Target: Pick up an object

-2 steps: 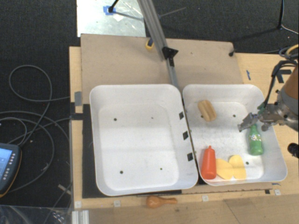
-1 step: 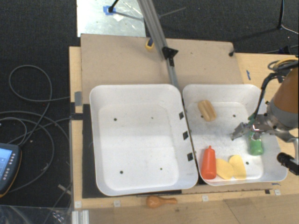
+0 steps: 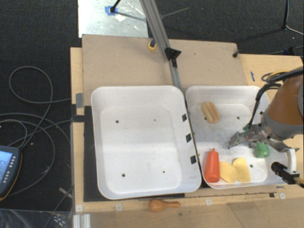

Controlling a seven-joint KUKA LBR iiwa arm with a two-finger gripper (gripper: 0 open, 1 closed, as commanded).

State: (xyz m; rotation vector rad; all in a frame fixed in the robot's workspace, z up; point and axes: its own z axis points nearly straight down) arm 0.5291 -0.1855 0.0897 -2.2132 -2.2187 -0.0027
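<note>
A small tan pear-shaped toy point(image 3: 163, 204) lies on the table point(image 3: 128, 63) just outside the front rims of the two bins. Behind it, the left bin point(image 3: 102, 175) offers a wide bare white floor, its right rim touching the right bin point(image 3: 194, 99) along a line of black clips.

In the right bin, things crowd the front edge: a red bottle point(image 3: 212, 166) stands near the front left corner, and two yellow pieces point(image 3: 234, 171) lie just beside it to the right, close to the front rim. A tan bread roll point(image 3: 210, 112) sits apart near the back, with open floor between it and the front group.

The arm point(image 3: 285, 110) reaches in over the right bin's right side. Its pincer point(image 3: 247, 137) hangs above the middle of that bin, and whether its fingers are spread or pressed together cannot be told. A green object point(image 3: 261, 149) sits just beside the pincer, under the wrist; no grip on it is visible.

A slanted metal pole point(image 3: 156, 25) crosses the table's back.
</note>
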